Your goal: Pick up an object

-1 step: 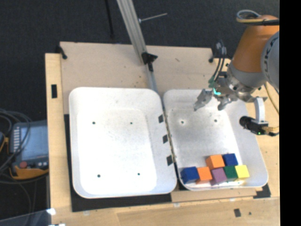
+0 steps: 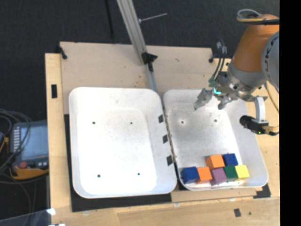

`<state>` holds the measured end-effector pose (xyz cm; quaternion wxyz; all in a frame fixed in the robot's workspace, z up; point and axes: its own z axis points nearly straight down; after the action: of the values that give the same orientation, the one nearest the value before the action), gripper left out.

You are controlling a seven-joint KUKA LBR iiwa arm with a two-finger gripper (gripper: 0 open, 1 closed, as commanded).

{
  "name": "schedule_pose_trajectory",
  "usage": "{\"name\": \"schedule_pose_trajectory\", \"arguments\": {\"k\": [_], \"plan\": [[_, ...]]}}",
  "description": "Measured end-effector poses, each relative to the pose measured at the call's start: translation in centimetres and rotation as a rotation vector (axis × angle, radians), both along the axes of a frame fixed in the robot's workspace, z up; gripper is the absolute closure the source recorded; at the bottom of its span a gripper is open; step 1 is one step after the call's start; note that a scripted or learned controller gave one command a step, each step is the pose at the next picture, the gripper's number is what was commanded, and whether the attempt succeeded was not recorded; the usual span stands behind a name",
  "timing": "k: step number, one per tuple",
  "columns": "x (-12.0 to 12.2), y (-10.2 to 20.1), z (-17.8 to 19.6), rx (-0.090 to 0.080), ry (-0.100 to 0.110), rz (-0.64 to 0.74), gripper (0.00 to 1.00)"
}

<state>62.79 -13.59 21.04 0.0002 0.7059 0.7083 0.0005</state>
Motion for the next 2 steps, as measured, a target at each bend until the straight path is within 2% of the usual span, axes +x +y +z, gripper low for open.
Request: {"name": "schedule_pose_trajectory", "arguments": {"k": [2], "plan": [[-0.4, 0.2, -11.4, -0.003, 0.004, -0.006, 0.0]]}}
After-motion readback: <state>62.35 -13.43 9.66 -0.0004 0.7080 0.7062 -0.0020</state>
